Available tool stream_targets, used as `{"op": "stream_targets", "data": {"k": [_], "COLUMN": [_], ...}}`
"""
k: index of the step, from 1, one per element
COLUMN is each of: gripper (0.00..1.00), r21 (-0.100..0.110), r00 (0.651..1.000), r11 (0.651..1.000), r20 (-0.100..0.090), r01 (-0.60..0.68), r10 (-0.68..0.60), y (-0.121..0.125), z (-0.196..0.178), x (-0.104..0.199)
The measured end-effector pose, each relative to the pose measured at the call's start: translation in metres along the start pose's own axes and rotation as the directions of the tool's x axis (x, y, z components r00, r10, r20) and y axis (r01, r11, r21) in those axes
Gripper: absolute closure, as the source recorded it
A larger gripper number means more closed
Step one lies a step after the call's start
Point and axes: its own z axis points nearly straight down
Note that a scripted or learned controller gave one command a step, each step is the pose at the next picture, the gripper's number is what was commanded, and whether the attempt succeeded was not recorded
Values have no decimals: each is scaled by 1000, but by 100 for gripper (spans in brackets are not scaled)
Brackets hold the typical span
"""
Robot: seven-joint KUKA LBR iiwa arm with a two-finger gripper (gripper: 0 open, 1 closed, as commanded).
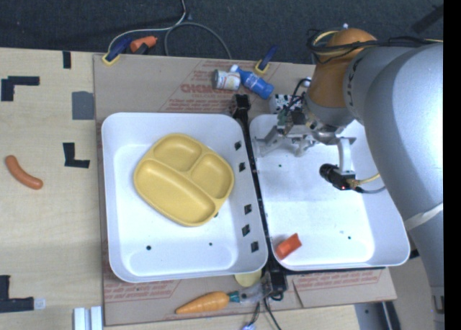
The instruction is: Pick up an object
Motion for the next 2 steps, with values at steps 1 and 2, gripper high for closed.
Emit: {"op": "stream_targets", "data": {"k": [1, 2], "gripper": [0, 0], "r21": [-2, -5], "r00": [1000, 1000], "r11": [1000, 1000], "r20": [-2, -1], "r01": [1, 1], "r10": [-2, -1], "y": [13, 13], "z": [3, 2], "x": [-3, -10]}}
